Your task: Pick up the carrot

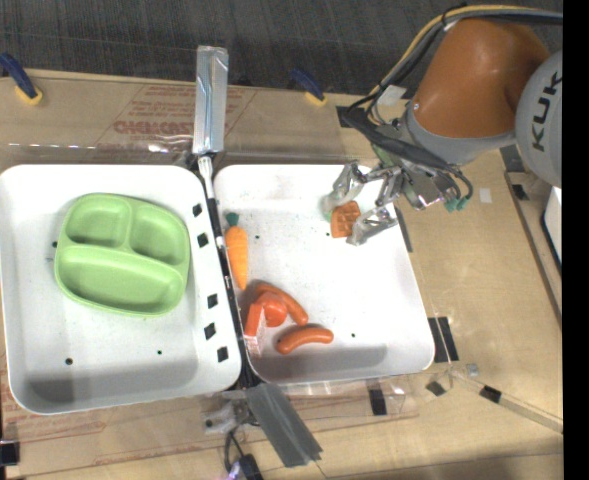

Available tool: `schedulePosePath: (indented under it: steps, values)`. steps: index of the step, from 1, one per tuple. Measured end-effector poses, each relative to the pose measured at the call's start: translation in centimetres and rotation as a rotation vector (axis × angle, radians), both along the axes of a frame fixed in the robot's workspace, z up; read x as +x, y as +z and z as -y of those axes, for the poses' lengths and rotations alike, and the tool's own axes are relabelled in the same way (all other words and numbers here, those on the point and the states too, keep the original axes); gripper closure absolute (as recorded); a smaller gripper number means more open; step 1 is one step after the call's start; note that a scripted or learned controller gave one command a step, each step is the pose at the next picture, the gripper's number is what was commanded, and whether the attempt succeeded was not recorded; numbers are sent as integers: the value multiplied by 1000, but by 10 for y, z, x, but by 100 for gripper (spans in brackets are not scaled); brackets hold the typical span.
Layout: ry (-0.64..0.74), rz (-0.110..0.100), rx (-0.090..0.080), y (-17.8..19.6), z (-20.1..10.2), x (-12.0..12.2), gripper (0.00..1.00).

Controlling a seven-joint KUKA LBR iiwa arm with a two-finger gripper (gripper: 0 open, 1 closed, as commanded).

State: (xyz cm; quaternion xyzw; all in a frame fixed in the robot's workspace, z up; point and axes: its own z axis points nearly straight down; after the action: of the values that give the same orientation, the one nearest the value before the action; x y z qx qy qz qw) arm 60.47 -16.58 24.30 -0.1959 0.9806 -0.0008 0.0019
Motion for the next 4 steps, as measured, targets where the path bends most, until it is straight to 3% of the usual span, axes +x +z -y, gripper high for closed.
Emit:
schedulePosePath:
  steps: [1, 2, 3, 4]
  values:
    - [310, -6, 2, -115, 2, 32, 100]
    - [836, -6, 1, -83, -11, -22, 100]
    - [448, 0, -1, -1, 26, 4, 100]
    - [718, 0, 0, -31, 42, 31, 100]
